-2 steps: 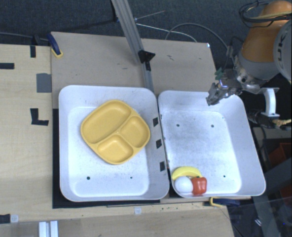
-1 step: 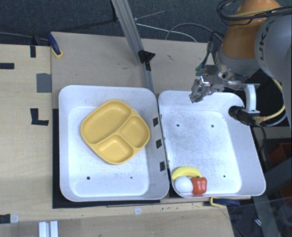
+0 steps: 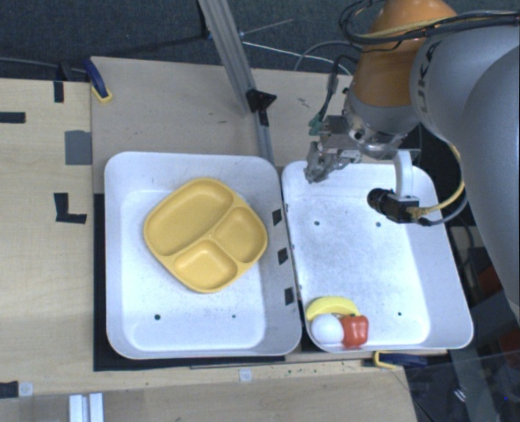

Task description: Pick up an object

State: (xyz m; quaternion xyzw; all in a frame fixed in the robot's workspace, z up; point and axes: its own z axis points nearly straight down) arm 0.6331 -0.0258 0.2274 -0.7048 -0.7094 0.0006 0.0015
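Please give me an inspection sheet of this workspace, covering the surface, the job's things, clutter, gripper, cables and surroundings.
Surface: wooden bench bearing a left bin and a right bin, both white, side by side.
Job's things: yellow divided tray lying in the left bin; a yellow piece, a white ball and a red piece clustered at the right bin's near-left corner.
Clutter: blue and yellow clamp at the bench's far-left edge; black tape marks on the left board.
Gripper: gripper hangs over the right bin's far-left corner, holding nothing visible.
Cables: black and yellow cables loop by the wrist; thin wires run behind the bench.
Surroundings: dark carpet; slanted metal pole.
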